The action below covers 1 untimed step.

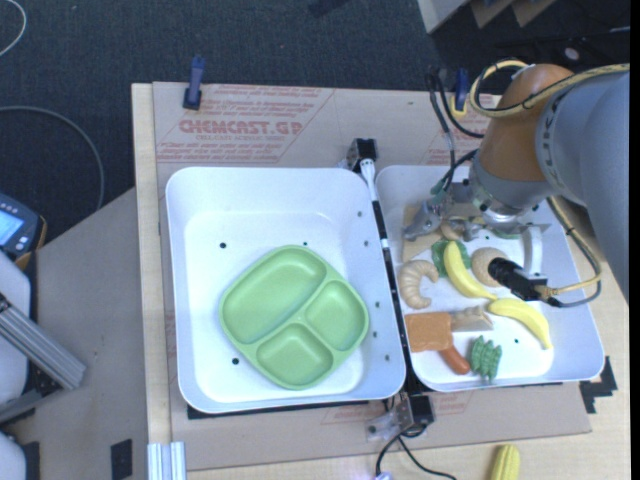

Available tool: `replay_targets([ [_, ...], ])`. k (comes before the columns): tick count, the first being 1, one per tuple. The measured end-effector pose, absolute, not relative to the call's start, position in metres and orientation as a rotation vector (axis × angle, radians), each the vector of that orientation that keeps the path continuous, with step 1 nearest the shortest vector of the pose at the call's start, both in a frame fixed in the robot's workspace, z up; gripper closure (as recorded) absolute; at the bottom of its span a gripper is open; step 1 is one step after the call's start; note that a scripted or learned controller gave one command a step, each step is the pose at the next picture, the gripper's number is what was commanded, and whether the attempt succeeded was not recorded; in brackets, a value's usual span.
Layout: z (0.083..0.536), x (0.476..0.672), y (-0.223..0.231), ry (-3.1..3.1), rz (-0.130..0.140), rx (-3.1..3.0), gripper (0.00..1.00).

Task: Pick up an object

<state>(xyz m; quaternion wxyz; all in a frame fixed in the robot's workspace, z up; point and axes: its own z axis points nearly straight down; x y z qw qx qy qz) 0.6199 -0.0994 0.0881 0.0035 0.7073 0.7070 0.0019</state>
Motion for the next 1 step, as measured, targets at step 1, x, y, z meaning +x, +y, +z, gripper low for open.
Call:
replay_targets([
  [1,0.1016,0.6219,-0.0984,2.214,0.015,2.214,1.00],
])
